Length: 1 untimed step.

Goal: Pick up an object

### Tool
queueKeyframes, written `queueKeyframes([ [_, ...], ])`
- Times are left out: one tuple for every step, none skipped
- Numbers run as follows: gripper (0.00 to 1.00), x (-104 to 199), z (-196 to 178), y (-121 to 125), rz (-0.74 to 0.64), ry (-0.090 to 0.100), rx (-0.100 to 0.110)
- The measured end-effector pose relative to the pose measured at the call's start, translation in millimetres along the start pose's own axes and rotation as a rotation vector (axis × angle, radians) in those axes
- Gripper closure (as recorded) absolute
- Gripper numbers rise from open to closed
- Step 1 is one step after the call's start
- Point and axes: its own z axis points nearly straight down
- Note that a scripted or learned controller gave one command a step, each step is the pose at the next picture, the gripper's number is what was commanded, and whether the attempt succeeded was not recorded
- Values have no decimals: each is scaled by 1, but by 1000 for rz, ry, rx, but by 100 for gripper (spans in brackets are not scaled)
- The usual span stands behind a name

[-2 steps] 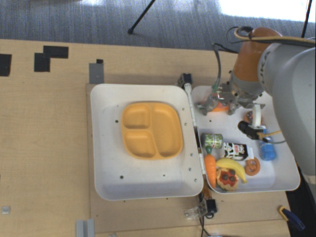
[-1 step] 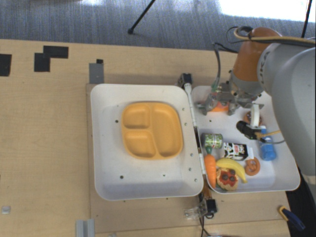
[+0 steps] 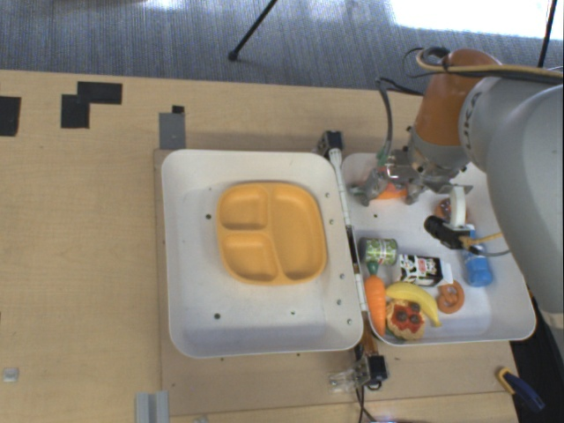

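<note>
**A:** Count, bins first?

**B:** Two white bins side by side on the desk [image 3: 79, 280]. The first bin [image 3: 174, 263] sits mid-desk and holds 1 yellow plate [image 3: 269, 233] with 3 compartments, all bare.

**A:** Second bin?

**B:** The second bin [image 3: 504, 317] lies toward the desk's right edge and holds 8 loose items. There is 1 green can [image 3: 381, 251] against the wall shared with the first bin, and 1 black-and-white carton [image 3: 421, 269] just beside it. In the corner nearest the desk's front edge are 1 carrot [image 3: 374, 300], 1 banana [image 3: 416, 297] and 1 red-and-yellow fruit [image 3: 404, 319], all bunched and touching. There is also 1 brown disc [image 3: 450, 298], with 1 blue piece [image 3: 477, 272] close by. The last item is 1 small orange piece [image 3: 389, 195] at the end toward the desk's back edge.

**A:** Gripper?

**B:** The gripper [image 3: 388, 188] is low over that back end. Its fingers [image 3: 364, 190] look spread, with the orange piece lying between them. I can't tell whether they touch it.

**A:** Item lifted?

**B:** Not visibly. The orange piece reads as resting on the bin floor.
</note>
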Motion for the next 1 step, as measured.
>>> queueKeyframes([
  [0, 0, 0, 0, -8, 1, 0],
])
